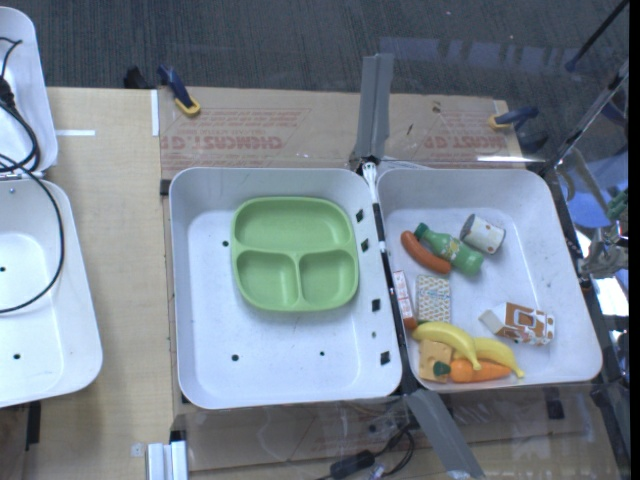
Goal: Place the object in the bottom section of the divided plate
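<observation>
A light green divided plate [241, 268] lies in the left white bin [200, 358], toward its far side. It has one wide section at the far side and two smaller sections at the near side, all bare. The right white bin [560, 268] holds toy food. There is a red sausage [425, 254], a green bottle [454, 249], a white can [483, 234], a speckled cracker packet [432, 296] and a small orange-and-white carton [529, 323]. A yellow banana [456, 339], a carrot [477, 372] and a cheese wedge [434, 355] lie at the near edge.
A grey post [375, 108] stands at the far end of the ridge between the two bins. Blue-and-yellow clamps [178, 90] hold the cardboard at the back. A white basin with a black cable [40, 268] sits on the bench at the left.
</observation>
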